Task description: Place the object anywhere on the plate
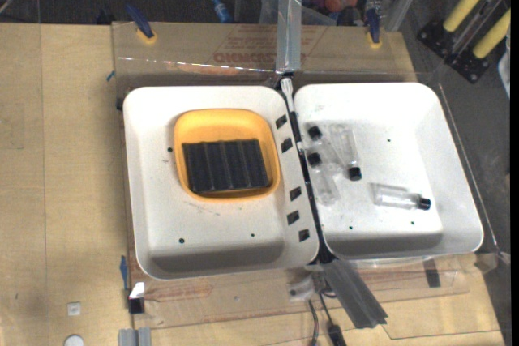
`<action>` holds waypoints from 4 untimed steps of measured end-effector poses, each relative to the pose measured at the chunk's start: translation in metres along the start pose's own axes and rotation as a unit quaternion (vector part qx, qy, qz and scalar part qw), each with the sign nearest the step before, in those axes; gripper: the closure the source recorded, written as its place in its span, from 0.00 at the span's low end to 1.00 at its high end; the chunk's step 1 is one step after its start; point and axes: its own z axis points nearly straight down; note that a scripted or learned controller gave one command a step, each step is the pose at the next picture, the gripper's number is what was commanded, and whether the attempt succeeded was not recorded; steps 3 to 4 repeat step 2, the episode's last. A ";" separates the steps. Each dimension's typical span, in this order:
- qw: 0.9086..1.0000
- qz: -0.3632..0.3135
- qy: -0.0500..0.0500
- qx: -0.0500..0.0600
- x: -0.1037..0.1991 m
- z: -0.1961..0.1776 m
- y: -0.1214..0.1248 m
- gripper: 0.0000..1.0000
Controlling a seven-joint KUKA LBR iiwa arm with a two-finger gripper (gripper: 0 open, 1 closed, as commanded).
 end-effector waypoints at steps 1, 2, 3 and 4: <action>1.000 -0.024 0.000 0.000 0.000 0.004 0.000 1.00; 1.000 -0.024 -0.001 0.000 0.000 0.018 -0.001 1.00; 1.000 -0.024 -0.001 0.000 0.000 0.018 -0.001 1.00; 1.000 -0.024 -0.001 0.000 0.000 0.018 -0.001 1.00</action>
